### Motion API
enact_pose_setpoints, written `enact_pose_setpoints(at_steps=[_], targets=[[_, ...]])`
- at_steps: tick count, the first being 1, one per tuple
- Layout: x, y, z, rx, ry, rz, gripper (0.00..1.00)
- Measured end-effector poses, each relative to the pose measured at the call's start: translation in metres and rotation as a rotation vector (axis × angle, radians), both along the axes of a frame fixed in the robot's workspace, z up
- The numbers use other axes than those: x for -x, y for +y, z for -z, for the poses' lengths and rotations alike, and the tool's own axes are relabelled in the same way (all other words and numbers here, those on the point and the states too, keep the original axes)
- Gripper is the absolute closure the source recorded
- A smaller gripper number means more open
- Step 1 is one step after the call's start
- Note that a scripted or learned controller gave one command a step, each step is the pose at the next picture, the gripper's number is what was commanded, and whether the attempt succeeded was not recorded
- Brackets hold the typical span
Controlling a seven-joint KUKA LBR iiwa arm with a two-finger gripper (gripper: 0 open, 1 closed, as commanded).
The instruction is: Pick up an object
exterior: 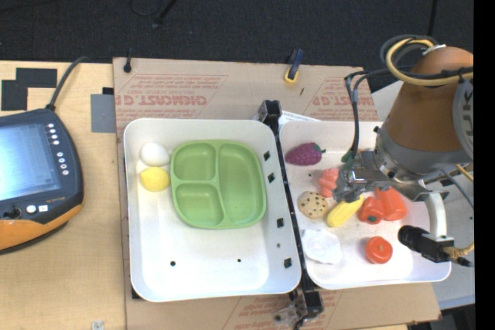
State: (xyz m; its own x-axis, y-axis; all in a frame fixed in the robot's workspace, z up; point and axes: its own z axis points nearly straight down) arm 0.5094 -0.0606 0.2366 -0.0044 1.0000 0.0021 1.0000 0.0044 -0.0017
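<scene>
Printed writing is seen on the cardboard sheet [232,89] under the bins, upside down and mirrored from this angle, so it cannot be read with any confidence. At the left edge of the frame a handheld control pendant [31,178] is laid on the bench, screen lit, no text legible.

Two white bins are counted. In the left bin [155,267], toward the middle of the frame, one green divided tray [218,185] with three compartments is lying flat. Just left of it, one white egg [154,154] is sitting above one yellow lemon [155,179], the two touching.

The right bin [340,274] is crowded. One purple berry-like fruit [304,154] is seen at its upper left, one speckled cookie [312,205] below that, one white crumpled piece [322,246] at the lower left, one small red tomato [378,250] lower right. One yellow banana-like piece [343,212] is lying tilted, beside a red-orange pepper [385,206]. A pinkish-orange piece [329,182] is partly hidden.

The gripper [357,180] is lowered into the right bin, right over the banana and pepper cluster. Whether the claw is open or closed cannot be told from here.
</scene>
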Motion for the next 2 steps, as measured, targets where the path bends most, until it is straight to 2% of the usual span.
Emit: enact_pose_setpoints(at_steps=[1, 2], targets=[[-0.005, 0.048, -0.002, 0.001, 0.002, 0.0, 1.0], [0.0, 0.073, 0.013, 0.001, 0.004, 0.003, 1.0]])
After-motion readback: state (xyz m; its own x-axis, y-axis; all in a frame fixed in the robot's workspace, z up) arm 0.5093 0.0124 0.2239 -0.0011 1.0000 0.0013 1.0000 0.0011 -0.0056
